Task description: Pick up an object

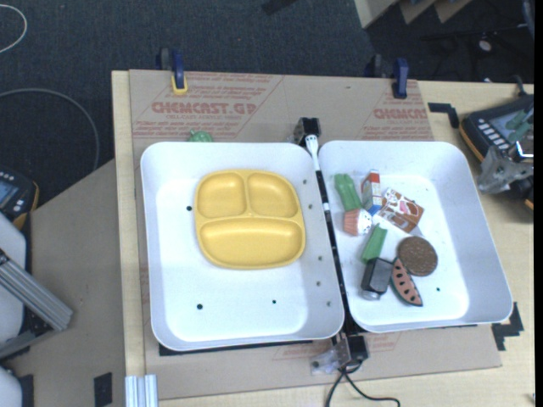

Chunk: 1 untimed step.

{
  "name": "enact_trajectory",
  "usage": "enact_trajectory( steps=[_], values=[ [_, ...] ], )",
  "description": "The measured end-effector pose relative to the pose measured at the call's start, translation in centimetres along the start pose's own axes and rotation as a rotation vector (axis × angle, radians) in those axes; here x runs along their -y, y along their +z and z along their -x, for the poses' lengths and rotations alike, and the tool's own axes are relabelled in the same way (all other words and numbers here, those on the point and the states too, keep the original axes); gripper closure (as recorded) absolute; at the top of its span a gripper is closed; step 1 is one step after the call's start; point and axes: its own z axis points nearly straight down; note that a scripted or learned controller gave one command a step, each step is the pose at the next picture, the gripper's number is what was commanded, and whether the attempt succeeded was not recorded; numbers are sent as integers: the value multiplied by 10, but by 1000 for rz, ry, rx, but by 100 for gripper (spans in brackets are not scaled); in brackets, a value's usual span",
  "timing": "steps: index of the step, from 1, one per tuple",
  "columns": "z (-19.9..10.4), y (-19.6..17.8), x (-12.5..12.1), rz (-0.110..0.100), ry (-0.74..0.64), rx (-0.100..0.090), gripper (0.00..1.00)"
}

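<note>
While a yellow three-compartment plastic plate (250, 219) sits in the left white bin (170, 312), small toys are clustered in the right white bin (484, 253); jaws' state cannot be told.

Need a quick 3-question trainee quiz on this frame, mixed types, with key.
1. True or false: the yellow divided plate lies in the left bin.
2. Which sits nearest the right bin's front edge? A) watermelon slice B) milk carton C) brown cookie
3. Fill in: the yellow divided plate has ___ compartments.

Key: 1 true; 2 A; 3 three.
</note>
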Motion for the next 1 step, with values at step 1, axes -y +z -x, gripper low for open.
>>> enact_trajectory(
  steps=[1],
  values=[
    [94, 4, -1, -1, -2, 1, 100]
  ],
)
